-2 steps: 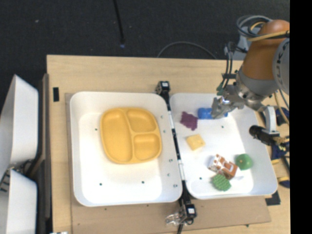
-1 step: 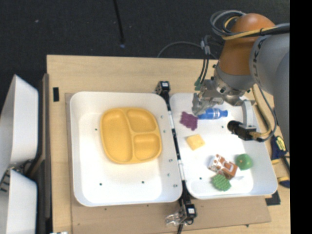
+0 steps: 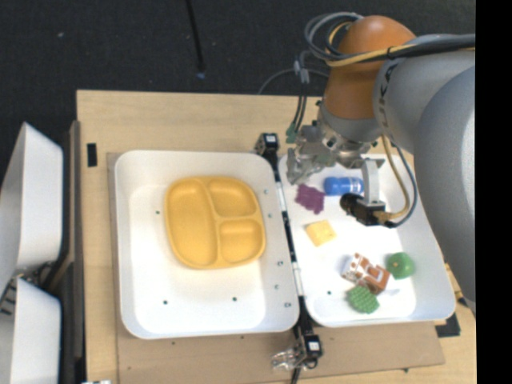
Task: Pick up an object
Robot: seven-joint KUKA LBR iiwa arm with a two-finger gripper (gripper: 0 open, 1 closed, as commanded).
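Two shallow white bins sat side by side on a pale wooden bench (image 3: 176, 106), both smooth plastic with rounded corners. The left bin (image 3: 136, 294) held one thing: a yellow tray (image 3: 214, 221), glossy, roughly oval, moulded into three compartments, lying flat near the bin's middle.

The right bin (image 3: 424, 294) held six small things. In its upper part lay a purple piece (image 3: 310, 198) with a ragged, lumpy outline, and just right of it a blue cylinder (image 3: 344, 186) on its side with a lighter band at one end. Below the purple piece was a flat yellow wedge (image 3: 321, 232), matte, like a slice of cheese. Toward the lower right of the frame three more clustered close together: a brown and white block (image 3: 365, 272) with a blocky, patterned face, a round green ball (image 3: 400, 266) just to its right, and a green knobbly piece (image 3: 362, 299) below the block.

The one arm (image 3: 424, 110) came in from the right of the frame, grey with an orange dome above the wrist and loose cables around it. Its gripper (image 3: 304, 165) hung over the upper left corner of the right bin, just above the purple piece; whether the claw was wide or narrow I could not tell, the metal being too blurred
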